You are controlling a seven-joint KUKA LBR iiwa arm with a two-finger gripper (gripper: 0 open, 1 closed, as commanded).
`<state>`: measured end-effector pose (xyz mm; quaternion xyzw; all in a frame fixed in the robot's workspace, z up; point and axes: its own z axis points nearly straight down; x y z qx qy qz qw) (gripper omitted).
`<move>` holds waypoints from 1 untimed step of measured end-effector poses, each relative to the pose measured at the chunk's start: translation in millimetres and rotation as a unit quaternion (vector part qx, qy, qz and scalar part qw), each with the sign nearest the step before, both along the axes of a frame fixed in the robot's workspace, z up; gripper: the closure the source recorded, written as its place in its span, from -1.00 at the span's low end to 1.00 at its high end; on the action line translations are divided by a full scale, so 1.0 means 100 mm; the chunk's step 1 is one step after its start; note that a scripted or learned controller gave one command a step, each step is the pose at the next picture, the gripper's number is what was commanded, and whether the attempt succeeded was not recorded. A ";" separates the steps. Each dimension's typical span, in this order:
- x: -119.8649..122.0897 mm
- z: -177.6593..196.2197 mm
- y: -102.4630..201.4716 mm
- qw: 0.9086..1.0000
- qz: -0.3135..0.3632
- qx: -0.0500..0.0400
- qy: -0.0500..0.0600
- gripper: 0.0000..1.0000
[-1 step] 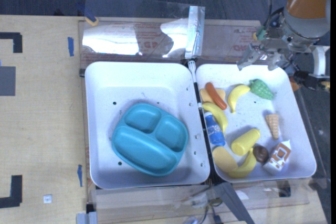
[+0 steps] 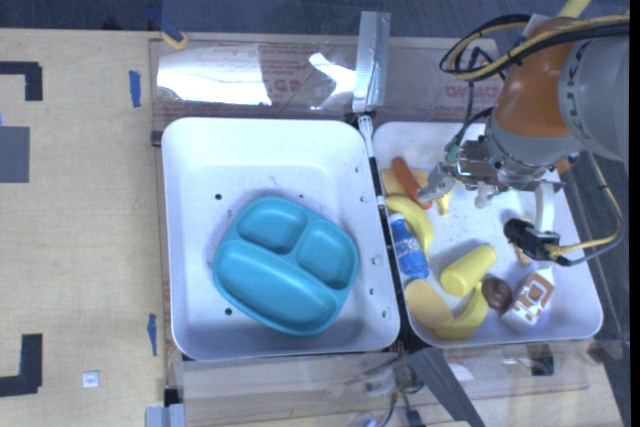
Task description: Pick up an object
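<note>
1. Camera view: the grey arm's gripper (image 2: 470,177) hangs over the right bin (image 2: 585,310), above an orange carrot-like piece (image 2: 405,178). Whether the jaws are wide or narrow I cannot tell.
2. Also in that bin lie a yellow banana (image 2: 412,220), a blue tube (image 2: 407,250) and a yellow cylinder (image 2: 467,270). All look like light, rigid, smooth plastic; the carrot's narrow middle seems the safest hold.
3. The left bin (image 2: 190,215) holds a teal divided plate (image 2: 287,262).
</note>
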<state>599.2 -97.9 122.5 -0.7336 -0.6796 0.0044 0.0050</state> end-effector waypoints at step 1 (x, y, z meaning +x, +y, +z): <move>0.02 -0.35 0.04 1.000 -0.002 -0.001 -0.009 -1.00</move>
